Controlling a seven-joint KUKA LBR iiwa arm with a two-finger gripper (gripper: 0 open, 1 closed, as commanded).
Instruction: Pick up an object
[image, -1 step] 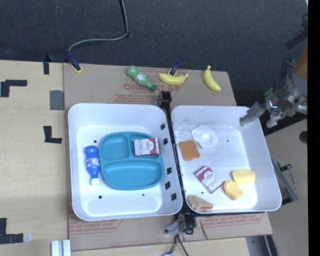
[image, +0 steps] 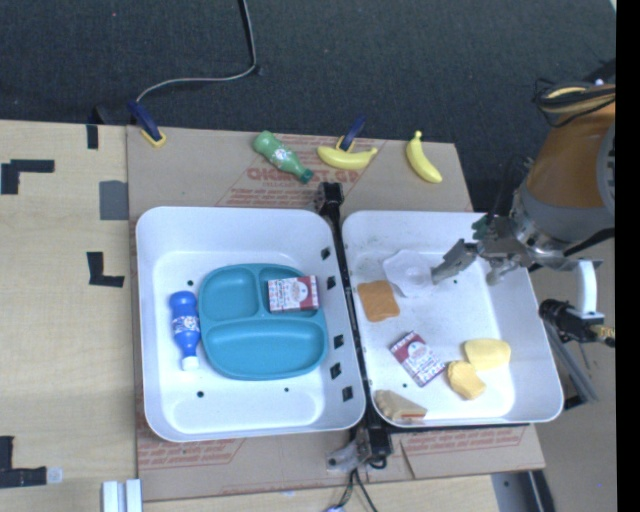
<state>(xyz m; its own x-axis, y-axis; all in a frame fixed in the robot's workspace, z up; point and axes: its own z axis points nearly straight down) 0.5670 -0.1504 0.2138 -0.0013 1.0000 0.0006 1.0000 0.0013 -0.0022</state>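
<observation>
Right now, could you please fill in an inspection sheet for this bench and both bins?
Surface: cardboard sheet on a wooden bench, bearing two white bins, left bin and right bin.
Job's things: left bin holds a blue plate, a small carton lying on it, and a blue bottle beside it. Right bin holds a brown slice, a red packet, two yellow pieces and a sandwich.
Clutter: green bottle and two bananas behind the bins.
Grippers: gripper over the right bin, holding nothing visible.
Cables: black cable on the dark floor.
Surroundings: nothing seen.
</observation>
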